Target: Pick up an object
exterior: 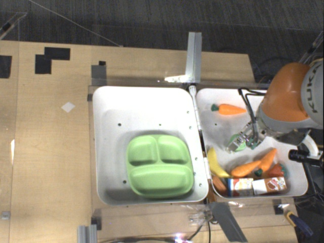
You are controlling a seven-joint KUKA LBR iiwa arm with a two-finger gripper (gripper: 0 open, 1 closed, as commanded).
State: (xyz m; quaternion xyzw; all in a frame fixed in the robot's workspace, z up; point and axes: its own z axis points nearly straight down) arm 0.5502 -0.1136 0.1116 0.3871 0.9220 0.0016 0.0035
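Carrot (231,109) lies left-right, green top leftward, above gripper (244,141).

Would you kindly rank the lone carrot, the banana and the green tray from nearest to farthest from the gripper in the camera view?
From the gripper in the right bin:
1. Banana, just below-left of it in the same bin; the lone carrot, above it near the bin's far edge, looks about as close, so I won't rank these two.
2. Green tray, over in the left bin, clearly farthest.
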